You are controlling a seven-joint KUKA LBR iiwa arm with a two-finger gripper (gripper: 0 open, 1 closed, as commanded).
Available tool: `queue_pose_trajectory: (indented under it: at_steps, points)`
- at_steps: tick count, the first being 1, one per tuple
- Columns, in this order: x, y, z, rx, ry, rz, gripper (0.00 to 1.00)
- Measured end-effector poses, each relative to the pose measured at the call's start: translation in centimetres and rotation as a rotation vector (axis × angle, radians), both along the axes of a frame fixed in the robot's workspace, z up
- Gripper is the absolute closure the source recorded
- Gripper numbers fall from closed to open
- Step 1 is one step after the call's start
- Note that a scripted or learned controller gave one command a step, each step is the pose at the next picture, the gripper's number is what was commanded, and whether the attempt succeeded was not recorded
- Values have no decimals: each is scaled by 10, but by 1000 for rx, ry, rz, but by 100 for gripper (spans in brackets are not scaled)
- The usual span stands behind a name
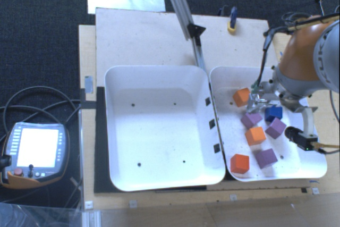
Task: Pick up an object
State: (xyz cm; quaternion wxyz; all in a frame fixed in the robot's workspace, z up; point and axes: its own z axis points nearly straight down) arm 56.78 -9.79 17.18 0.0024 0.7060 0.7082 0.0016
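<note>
The right bin (313, 170) holds several foam blocks. An orange one (241, 97) lies at the upper left, with a blue one (274, 112) further right. Below them are a purple block (251, 119), another orange block (255, 135) and a second purple block (275, 128). A third purple block (266, 158) and a red-orange block (239, 163) lie near the front wall. My gripper (258, 101) hangs low over the bin, just right of the upper orange block and above the purple one. I see nothing held in it.
The left bin (114, 82) sits beside the right one, sharing a raised middle wall (211, 119). A slanted metal pole (180, 2) crosses the back of the bench. A clamp (232, 25) stands at the rear edge. A teach pendant (34, 154) lies off the bench at left.
</note>
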Motion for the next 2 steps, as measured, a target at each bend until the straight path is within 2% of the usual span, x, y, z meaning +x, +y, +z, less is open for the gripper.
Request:
queue_pose_trajectory:
  at_steps: [1,2]
  points:
    - [2,0,54,0,-3,1,100]
    - [4,-1,89,0,-1,2,100]
